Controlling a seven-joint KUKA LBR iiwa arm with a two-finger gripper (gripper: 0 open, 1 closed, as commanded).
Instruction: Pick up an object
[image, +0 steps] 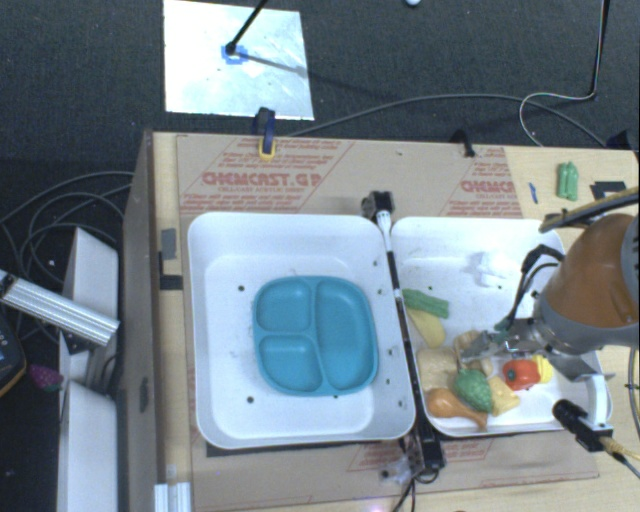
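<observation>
Your tool (487, 345) sits low in the right bin (470, 235), at the left edge of the toy food heap, but the view is too blurred there to tell whether it is open, closed or gripping anything. Just beside it lie a red tomato (520, 374) and a green vegetable (472, 388). In the left bin (290, 232) rests a blue divided plate (315, 333).

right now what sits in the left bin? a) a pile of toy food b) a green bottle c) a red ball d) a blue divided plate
d: the blue divided plate lies flat in the middle of the left bin, while the toy food is heaped in the right bin.
</observation>
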